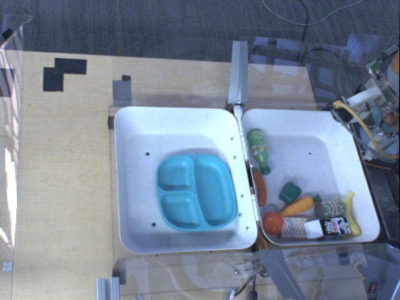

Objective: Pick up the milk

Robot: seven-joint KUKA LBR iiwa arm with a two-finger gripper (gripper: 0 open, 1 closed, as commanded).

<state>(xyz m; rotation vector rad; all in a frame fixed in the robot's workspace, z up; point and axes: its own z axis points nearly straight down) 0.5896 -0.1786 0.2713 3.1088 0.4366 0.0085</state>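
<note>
Milk carton lying flat in the right bin, arm far from it.
The milk [336, 228] lies at 5 o'clock in the right bin [312, 130], long axis 3 to 9; the arm [375, 99] stays at 2 o'clock outside, and I cannot tell the claw's opening.

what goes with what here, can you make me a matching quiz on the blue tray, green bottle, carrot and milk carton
Things:
1. blue tray
2. green bottle
3. carrot
4. milk carton

Places:
A. right bin, front edge, lying beside the banana
B. left bin, middle
C. right bin, against the left wall
D. right bin, just in front of the small green block

Pairs: 1-B, 2-C, 3-D, 4-A
</note>
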